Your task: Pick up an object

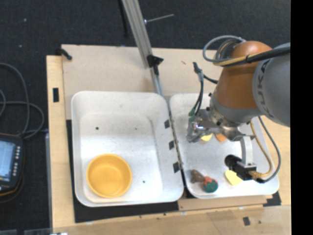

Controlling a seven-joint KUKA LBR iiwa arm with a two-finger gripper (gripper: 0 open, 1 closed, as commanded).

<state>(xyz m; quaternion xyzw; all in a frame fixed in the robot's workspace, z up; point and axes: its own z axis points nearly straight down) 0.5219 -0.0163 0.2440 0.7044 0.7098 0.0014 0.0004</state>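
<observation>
The pale wooden bench [98,72] is seen bearing two shallow white plastic bins. The left bin [122,111] holds a round yellow bowl [109,175]. Over the right bin [215,192] the grey arm's gripper [196,129] is positioned; its opening cannot be judged. Small objects are found nearby: a yellow piece [233,177], a brown-and-green toy [205,181].

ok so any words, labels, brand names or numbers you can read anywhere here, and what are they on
"KU": large pale letters on the grey arm casing near the right edge, cut off, so the rest of the word can't be read.
Dark handheld pendant with a screen at the left edge: its screen is too small and blurred to read.
No text on the round yellow plastic bowl or the two shallow white bins.
</observation>
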